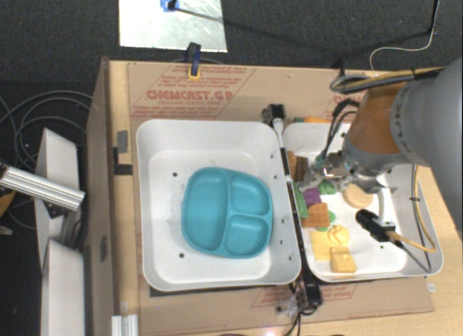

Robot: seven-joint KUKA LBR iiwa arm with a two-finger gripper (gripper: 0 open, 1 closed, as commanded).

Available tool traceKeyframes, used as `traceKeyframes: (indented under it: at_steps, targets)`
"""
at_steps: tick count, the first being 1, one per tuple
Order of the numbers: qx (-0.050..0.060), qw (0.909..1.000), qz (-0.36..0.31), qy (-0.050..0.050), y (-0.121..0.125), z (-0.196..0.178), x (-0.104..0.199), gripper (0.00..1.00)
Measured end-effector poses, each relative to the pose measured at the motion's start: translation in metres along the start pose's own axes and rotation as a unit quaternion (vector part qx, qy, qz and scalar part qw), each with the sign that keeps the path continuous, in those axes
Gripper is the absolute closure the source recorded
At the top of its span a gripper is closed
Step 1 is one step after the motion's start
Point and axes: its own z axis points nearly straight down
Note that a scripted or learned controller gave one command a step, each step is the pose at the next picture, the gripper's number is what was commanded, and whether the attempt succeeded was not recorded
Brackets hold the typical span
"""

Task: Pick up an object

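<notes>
The right bin (416, 266) holds several small toy food pieces. Among them are a purple piece (311, 197), an orange waffle-like piece (315, 216), a yellow round piece (338, 235), a tan square (343, 261) and a beige round piece (356, 197). My gripper (323, 173) is down in this bin's left part, just above the purple piece and beside a brown piece (291, 164) at the bin wall. The wrist hides what lies right under it, and I see nothing clearly held.
The left bin (159, 146) holds a teal divided plate (227, 212). A divider wall (287, 182) runs between the bins close to my gripper. An orange item (316, 119) lies at the right bin's far edge. My grey arm (412, 121) covers the right bin's upper right.
</notes>
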Motion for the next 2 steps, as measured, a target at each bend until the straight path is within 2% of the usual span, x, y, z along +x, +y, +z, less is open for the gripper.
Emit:
traceKeyframes:
  at_steps: [1,2]
  targets:
    - [-0.001,1.0,0.0,0.001,0.002,-0.01,0.001,1.0]
    - [-0.003,1.0,-0.005,0.002,-0.008,-0.104,0.058,1.0]
